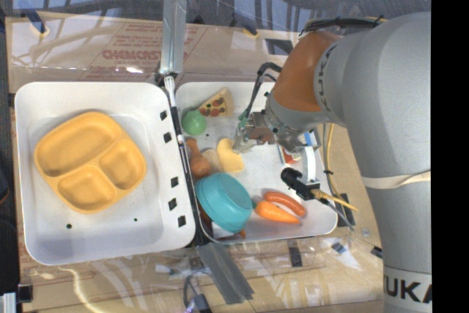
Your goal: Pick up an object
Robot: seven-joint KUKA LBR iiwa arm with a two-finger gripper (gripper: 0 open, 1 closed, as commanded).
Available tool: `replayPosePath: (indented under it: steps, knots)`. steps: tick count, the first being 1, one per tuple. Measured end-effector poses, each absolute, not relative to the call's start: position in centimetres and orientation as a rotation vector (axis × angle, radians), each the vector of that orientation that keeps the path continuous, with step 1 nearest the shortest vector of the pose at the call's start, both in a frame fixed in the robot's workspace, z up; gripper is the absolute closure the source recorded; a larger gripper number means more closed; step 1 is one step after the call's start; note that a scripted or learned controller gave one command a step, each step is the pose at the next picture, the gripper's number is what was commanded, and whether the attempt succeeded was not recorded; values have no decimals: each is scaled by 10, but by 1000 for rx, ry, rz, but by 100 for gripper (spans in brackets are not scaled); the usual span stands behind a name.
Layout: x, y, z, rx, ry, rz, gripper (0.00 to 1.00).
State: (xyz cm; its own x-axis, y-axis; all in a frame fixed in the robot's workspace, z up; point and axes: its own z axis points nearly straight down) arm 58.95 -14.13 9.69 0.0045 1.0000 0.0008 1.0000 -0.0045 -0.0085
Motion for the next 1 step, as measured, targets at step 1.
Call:
replayPosePath:
  steps: [1]
  knots:
    - [589, -141, 97, -2222, -2212, 9, 0]
